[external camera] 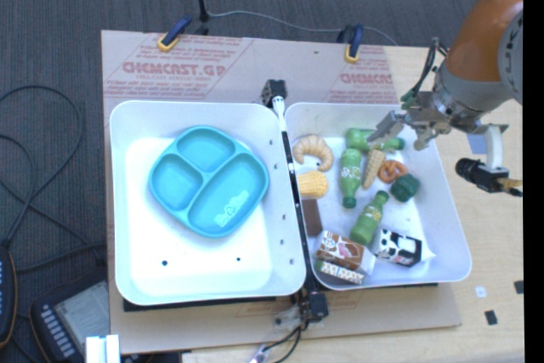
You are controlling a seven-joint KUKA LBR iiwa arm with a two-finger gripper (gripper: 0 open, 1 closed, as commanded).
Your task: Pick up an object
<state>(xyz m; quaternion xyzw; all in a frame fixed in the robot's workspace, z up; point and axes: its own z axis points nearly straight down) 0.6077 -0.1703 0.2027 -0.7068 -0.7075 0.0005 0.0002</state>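
Note:
The right bin (446, 212) holds several toy foods: a croissant (313, 150), a corn cob (311, 184), two green bottles (350, 174) (367, 218), a yellow cone-shaped piece (372, 166), a pretzel (391, 171), a dark green piece (405, 187), a cow-patterned carton (398, 247) and a brown-and-white box (342, 258). My gripper (404, 134) hangs over the bin's far right corner, above a green item (365, 137). Its fingers are spread open with nothing between them.
The left bin (144, 268) holds a blue divided plate (209, 180). A black clip (274, 91) sits at the top of the divider between the bins. Yellow clamps (174, 34) (352, 47) pin the cardboard at the back. Cables lie on the floor to the left.

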